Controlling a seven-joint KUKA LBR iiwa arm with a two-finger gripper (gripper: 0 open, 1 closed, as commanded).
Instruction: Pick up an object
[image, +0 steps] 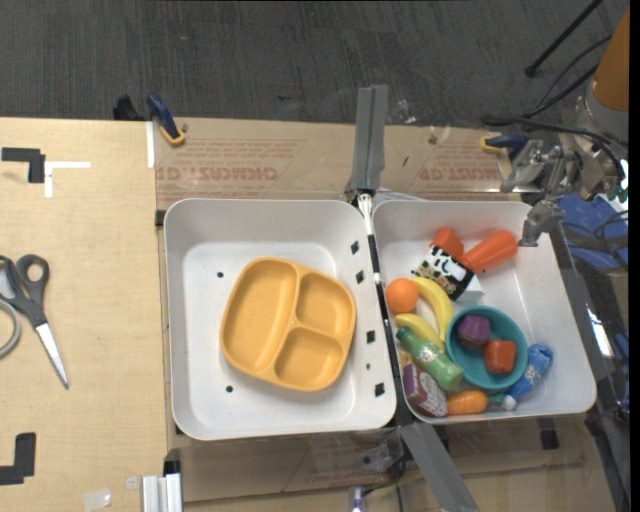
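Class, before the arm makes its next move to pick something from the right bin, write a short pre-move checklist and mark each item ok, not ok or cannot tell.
1. Gripper above right bin's far edge, not yet down among the toys: ok.
2. Finger state: cannot tell.
3. Nothing seen between the fingers: ok.
4. Orange carrot lies apart at top, reachable: ok.
5. Banana crowded by orange ball and green bottle: not ok.
6. Yellow divided plate sits alone in left bin: ok.

The pale wooden bench top (80, 300) carries two shallow white plastic bins side by side, the left bin (185, 330) and the right bin (565, 330), touching along their inner rims. Grey-handled metal scissors (38, 310) lie on the bench well left of the bins. A brown sheet, probably cardboard (260, 165), lies behind them.
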